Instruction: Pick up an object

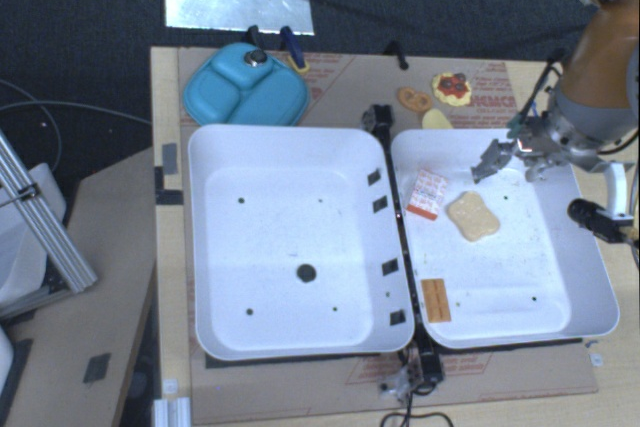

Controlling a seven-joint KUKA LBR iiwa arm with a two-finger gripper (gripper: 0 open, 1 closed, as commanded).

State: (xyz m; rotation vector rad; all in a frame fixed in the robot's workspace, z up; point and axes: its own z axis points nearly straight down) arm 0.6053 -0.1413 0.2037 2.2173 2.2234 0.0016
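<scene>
**A:** Where is the gripper?

**B:** The gripper point(508, 162) hangs over the far edge of the right bin point(560, 315), near the middle of that edge. The grey arm with its orange band point(603, 45) comes in over the bin's far right corner. The two fingers stand apart, spread fairly wide, with nothing between them.

**A:** And the things to pick?

**B:** Three lie in the right bin. A tan slice of toy bread point(472, 216) sits near the middle, toward the left half, a little nearer the front than the gripper and apart from it. A small white packet with red print point(428, 193) lies just beside the bread on its left, close to the bin's left edge. An orange rectangular card point(435, 300) lies flat near the front left corner, well apart from both.

**A:** The left bin?

**B:** The left bin point(225, 325) holds one small dark round thing point(306, 273) near the middle of its floor; too small to name.

**A:** Anything on the bench outside the bins?

**B:** A blue divided tray point(246, 87) rests at the far left corner of the bench, just behind the left bin. Behind the right bin lie a toy pizza point(452, 87), a small brown toy biscuit point(413, 99) and a pale yellow piece point(436, 120) touching the bin's far rim.
</scene>
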